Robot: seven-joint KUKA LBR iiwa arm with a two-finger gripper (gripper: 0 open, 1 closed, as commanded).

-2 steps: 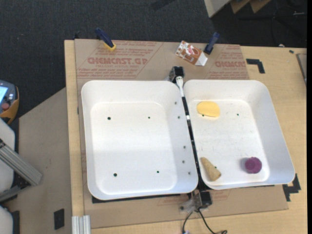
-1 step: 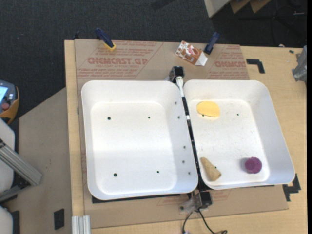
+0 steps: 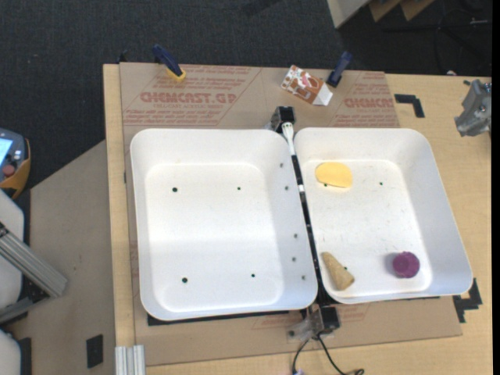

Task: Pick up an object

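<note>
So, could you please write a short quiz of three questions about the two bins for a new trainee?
1. True or false: the purple round object lies in the right bin.
2. Which object lies nearest the far rim of that bin? A) yellow object B) tan cone-shaped piece C) purple round object
3. How many objects lie in the right bin?

Key: 1 true; 2 A; 3 three.

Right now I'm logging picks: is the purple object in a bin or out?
In. The purple object lies on the right bin's floor, near its front right corner.
</note>
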